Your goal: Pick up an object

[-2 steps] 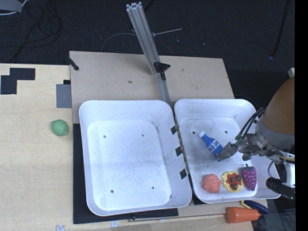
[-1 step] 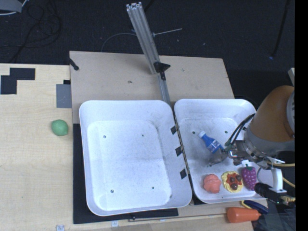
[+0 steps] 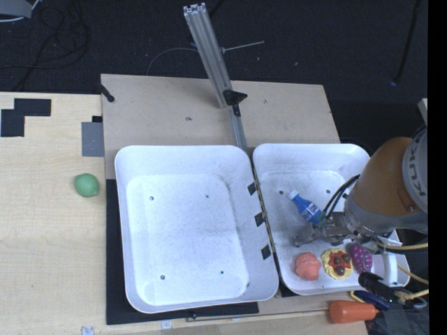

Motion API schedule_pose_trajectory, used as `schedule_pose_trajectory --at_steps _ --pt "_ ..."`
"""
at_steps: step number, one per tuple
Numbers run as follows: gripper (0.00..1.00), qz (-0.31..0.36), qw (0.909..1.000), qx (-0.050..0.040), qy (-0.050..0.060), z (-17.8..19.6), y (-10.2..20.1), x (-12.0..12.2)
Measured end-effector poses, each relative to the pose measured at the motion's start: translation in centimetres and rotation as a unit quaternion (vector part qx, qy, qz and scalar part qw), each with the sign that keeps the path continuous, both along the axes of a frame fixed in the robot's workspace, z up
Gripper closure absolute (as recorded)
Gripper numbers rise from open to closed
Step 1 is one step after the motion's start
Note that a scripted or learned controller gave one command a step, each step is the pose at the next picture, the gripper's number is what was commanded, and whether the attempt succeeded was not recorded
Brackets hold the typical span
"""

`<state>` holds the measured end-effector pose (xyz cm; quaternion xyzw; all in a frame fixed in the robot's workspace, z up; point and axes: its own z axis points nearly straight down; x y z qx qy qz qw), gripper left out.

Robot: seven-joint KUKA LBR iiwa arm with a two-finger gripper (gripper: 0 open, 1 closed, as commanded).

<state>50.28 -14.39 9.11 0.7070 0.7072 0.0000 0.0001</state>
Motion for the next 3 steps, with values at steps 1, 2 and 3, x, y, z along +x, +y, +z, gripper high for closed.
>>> schedule_pose_trajectory --at_steps 1,2,3 --pt "1.0 -0.001 1.0 -0.0003 -0.001 1.2 -0.1 0.0" --pt "1.0 0.0 1.0 -0.0002 -0.001 5.7 0.6 -0.2" --pt "1.0 -0.001 1.0 -0.0003 -0.001 10.3 -0.2 -0.5"
